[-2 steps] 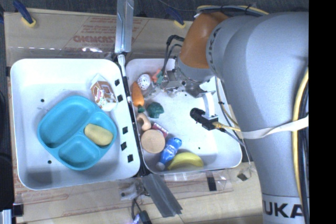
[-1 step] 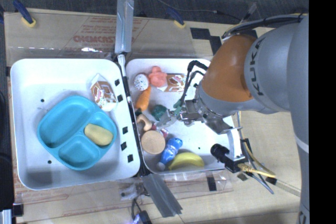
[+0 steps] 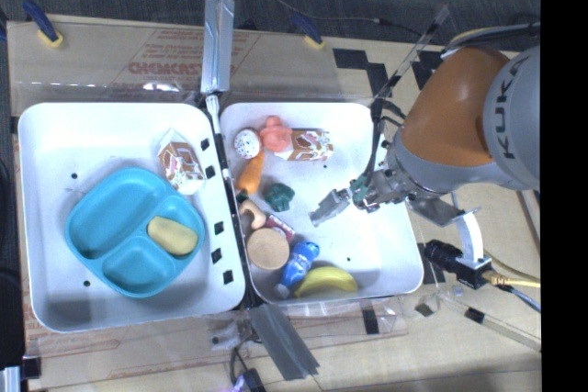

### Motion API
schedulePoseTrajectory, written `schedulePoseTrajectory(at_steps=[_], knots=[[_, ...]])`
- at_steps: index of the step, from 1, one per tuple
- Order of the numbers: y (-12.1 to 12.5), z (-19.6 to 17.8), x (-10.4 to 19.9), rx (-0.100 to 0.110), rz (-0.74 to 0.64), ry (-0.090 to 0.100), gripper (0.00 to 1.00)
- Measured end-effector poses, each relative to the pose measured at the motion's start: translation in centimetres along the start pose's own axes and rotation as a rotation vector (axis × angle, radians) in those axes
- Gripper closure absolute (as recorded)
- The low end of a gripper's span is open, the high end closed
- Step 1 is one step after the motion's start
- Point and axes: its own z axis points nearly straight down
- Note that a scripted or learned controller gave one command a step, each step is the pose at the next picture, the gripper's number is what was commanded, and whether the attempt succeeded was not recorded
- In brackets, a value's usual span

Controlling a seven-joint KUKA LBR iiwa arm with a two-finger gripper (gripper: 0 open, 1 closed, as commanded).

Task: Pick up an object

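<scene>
My gripper (image 3: 324, 210) hangs low over the middle of the right bin (image 3: 390, 252), above bare white floor, and nothing is visibly held in it. The nearest thing is a small dark green object (image 3: 279, 196) just to its left. Further left lie an orange carrot (image 3: 252, 173) and a speckled white ball (image 3: 246, 142). At the back of the bin sit a pink toy (image 3: 274, 135) and a brown snack packet (image 3: 311, 145). Along the front edge are a round wooden block (image 3: 267, 248), a blue bottle (image 3: 299, 263) and a yellow banana (image 3: 326, 280).
The left bin (image 3: 46, 151) holds a blue divided plate (image 3: 110, 225) with a yellow lump (image 3: 173, 236) on it, and a snack packet (image 3: 181, 162) against the divider. The arm's orange band (image 3: 450, 110) looms over the right bin's right rim. Cables lie on the bench at the right.
</scene>
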Motion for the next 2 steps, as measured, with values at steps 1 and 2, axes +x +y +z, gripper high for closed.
schedulePoseTrajectory(at_steps=[1, 2], knots=[[-0.7, 9.6, 1.4, 0.007, -0.040, 0.005, 0.00], [-1.4, 8.8, -2.0, 0.001, 0.045, 0.001, 0.00]])
